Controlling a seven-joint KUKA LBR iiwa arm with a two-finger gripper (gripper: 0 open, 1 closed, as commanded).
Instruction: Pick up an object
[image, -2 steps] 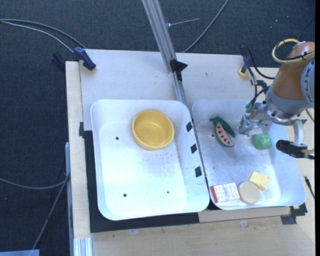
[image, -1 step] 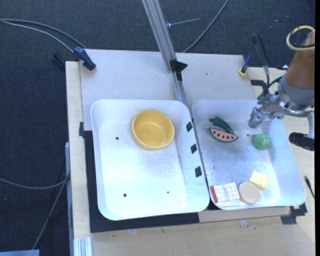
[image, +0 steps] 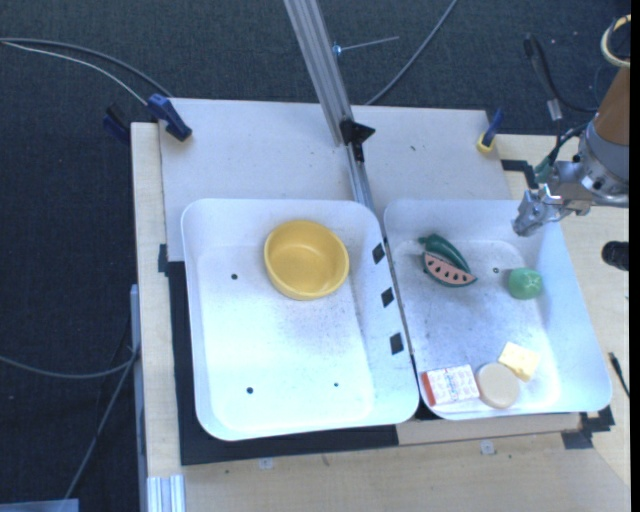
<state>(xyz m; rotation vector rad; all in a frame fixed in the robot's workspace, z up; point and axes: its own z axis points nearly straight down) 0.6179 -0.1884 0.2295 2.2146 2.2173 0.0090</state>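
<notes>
One green ball (image: 524, 284) (likely light, smooth, prone to rolling) sits at five o'clock from our gripper (image: 528, 222); jaw state we cannot tell. We'd grip across its middle.

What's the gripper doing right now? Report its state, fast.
Gripper: cannot be told whether open or closed; it hangs over the right bin's upper right edge, with nothing seen in it.

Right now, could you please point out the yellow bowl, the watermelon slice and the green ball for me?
yellow bowl (image: 306, 259): camera view, on its inner floor.
watermelon slice (image: 448, 269): camera view, on its red flesh.
green ball (image: 524, 284): camera view, on its top.
</notes>
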